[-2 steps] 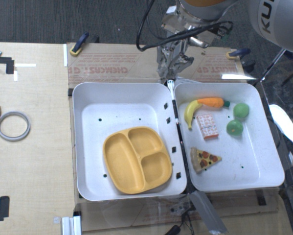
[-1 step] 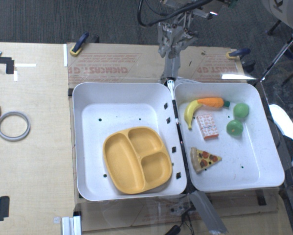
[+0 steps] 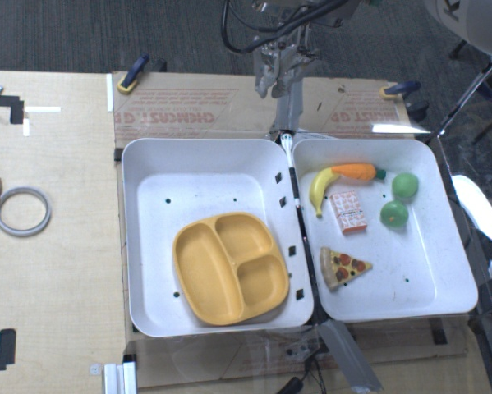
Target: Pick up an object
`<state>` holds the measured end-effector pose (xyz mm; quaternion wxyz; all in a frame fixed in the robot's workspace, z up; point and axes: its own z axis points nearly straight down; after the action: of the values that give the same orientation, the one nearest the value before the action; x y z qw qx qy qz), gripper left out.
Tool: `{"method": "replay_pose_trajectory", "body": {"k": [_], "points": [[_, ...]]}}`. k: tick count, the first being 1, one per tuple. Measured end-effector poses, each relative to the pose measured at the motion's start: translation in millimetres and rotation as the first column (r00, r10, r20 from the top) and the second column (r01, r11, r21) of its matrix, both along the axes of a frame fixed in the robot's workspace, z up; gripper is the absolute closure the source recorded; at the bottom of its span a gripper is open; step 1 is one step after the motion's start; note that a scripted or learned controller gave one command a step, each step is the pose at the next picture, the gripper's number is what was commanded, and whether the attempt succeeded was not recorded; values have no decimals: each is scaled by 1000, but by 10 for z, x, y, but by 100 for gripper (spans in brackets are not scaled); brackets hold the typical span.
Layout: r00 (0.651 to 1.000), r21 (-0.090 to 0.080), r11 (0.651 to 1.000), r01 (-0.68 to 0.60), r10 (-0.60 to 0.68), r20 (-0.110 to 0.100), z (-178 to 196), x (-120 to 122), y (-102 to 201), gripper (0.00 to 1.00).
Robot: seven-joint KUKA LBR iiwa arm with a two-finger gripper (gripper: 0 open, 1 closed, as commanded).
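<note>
- Well, your gripper [image 3: 278,80] hangs above the bins' far rim with its fingers slightly parted, holding nothing.
- Your objects lie in the right bin [image 3: 451,257]: banana [image 3: 319,190], carrot [image 3: 353,171], pizza slice [image 3: 342,267]; bare floor lies toward its near corner.

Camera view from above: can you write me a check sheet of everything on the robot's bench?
Surface: two white bins side by side, left bin, right bin, on a wooden bench.
Job's things: in the right bin, banana, carrot, two green fruits, small box, pizza slice.
Clutter: yellow divided plate in the left bin; tape roll on the bench.
Grippers: tool above the bins' far edge, holding nothing.
Cables: black loops near the wrist.
Surroundings: dark carpet; cardboard sheet.
</note>
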<state>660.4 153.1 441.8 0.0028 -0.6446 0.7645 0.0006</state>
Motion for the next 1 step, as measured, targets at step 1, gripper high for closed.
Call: {"method": "replay_pose_trajectory", "body": {"k": [1], "points": [[958,0,958,-287,287,0,-2,-4,131,100]]}}
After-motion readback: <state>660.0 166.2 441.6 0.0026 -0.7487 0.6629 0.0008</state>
